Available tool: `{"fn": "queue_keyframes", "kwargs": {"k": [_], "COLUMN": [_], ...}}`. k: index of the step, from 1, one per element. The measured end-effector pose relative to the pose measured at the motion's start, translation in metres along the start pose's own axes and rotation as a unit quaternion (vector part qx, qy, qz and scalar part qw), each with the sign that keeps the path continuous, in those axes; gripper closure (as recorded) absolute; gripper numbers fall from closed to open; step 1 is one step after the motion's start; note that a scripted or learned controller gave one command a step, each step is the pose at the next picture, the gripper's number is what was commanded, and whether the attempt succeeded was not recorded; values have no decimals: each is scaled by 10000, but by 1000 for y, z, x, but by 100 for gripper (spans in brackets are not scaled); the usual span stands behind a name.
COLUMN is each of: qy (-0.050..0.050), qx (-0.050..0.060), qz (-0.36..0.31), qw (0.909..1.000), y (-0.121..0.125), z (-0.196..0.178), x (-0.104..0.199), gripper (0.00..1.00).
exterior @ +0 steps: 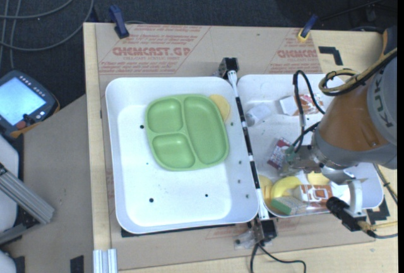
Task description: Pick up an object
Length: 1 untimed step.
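Arm low over the right bin (379, 193) at lower right of frame, placed to reach the clutter: banana (284, 188), wrappers. Tool (302, 167) state cannot be told. Green divided plate (187, 131) lies in the left bin (126, 202).

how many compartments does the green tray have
3. The green tray lies in the left bin: one compartment at its upper left, one at its lower left, and one long one down its right side.
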<state>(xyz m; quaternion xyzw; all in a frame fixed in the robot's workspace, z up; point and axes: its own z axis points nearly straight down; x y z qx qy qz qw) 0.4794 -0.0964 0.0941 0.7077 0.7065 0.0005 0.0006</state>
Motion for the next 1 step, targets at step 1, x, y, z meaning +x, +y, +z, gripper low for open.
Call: {"fn": "queue_keyframes", "kwargs": {"k": [1], "qy": [-5], "qx": [2], "qz": [-5], "qw": [10000], "y": [41], "z": [-58], "x": [-48], "gripper": [100]}}
